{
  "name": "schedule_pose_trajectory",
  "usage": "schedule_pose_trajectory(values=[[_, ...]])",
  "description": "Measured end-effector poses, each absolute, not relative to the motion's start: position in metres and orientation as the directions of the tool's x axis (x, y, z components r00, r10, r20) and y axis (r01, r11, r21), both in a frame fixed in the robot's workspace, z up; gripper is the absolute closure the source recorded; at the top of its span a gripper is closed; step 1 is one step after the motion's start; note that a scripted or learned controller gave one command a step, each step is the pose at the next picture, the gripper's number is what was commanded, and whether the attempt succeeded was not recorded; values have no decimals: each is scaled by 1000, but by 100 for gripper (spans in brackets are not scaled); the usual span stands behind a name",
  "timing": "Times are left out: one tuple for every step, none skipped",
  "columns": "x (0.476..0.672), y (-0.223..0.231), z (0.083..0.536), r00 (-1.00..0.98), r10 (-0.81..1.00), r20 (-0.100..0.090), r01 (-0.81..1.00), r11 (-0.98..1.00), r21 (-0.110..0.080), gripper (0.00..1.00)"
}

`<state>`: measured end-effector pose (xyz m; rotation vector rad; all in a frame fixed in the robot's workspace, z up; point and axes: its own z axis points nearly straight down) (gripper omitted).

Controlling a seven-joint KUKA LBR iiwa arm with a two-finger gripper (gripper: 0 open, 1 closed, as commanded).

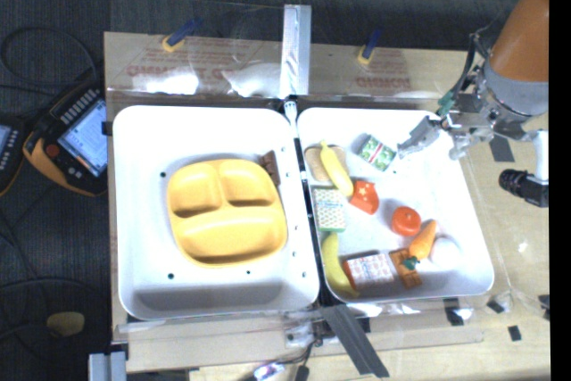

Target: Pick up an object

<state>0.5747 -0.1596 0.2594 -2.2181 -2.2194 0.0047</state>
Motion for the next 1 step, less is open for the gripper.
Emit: schedule_pose_trajectory(values=[[616, -123, 108, -109, 994, 1, 994, 109, -6, 0]])
